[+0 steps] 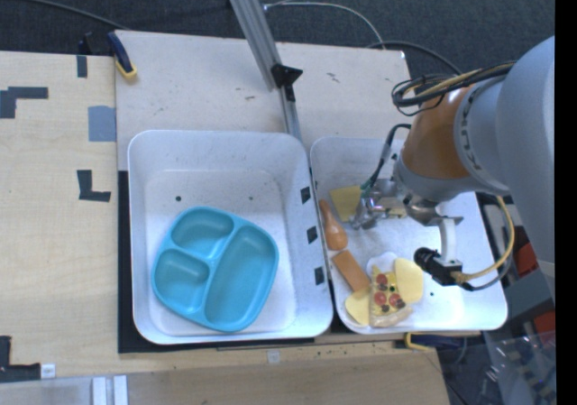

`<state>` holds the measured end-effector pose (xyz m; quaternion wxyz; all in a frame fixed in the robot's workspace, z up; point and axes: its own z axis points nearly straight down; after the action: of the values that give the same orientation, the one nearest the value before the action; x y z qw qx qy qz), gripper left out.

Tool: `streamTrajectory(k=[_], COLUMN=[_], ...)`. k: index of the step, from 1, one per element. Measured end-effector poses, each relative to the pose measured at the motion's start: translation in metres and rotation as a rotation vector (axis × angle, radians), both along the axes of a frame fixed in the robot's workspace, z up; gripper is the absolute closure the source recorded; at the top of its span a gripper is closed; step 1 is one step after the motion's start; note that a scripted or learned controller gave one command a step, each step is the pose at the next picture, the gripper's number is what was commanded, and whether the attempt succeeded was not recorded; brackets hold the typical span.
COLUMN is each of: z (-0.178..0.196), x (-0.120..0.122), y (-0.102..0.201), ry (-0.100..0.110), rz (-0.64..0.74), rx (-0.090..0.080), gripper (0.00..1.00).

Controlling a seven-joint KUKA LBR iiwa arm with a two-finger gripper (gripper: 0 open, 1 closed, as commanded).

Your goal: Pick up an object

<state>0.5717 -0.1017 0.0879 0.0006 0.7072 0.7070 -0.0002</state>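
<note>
The grey arm with the orange band reaches into the right shallow white bin (478, 304), and its metal two-finger gripper (368, 210) sits low near that bin's left wall. Whether anything is clamped there cannot be told, because the tips are too small and blurred.

Touching the gripper on its left is a pale yellow wedge of toy cheese (344, 202). Just below and left of the gripper lies an orange carrot-shaped toy (334, 228), and below that a tan bread-stick-shaped toy (351, 271). Further below the gripper sits a toy pizza slice with red dots (389, 295) on yellow pieces.

Well to the gripper's left, in the left shallow white bin (153, 155), rests a light blue plastic plate with 3 compartments (215, 267).
</note>
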Motion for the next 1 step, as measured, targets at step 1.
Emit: streamTrajectory(k=[1], z=[0.0007], x=[0.0389], y=[0.0007], ry=[-0.001], rz=[0.003], rx=[0.001], gripper=[1.0])
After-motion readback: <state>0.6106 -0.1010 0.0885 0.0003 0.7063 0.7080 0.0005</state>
